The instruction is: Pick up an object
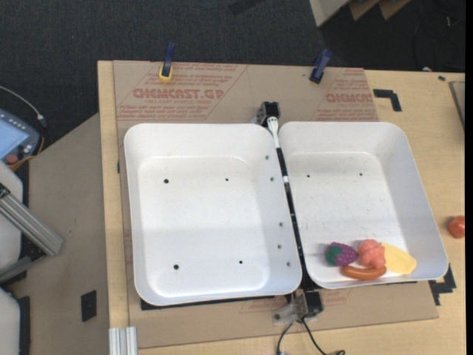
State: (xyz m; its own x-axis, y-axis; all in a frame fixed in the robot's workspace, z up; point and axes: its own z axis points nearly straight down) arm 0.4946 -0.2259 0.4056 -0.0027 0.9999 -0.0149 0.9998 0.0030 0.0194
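OK, four small toys are clustered in the right bin [414, 170], at its near right corner: a purple toy [341, 254], a pink toy [372, 253] and a yellow toy [400, 260] in a touching row, with an orange sausage [363, 272] just in front. The sausage's long axis runs left-right along the bin's front wall. The arm enters from the right, so this bin is on its side, a short reach. Can't tell the gripper state. The tight clump close to the wall probably makes a clean single grab tricky.

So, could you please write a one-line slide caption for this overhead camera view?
Two white bins side by side: the right bin holds toy food in its near corner.
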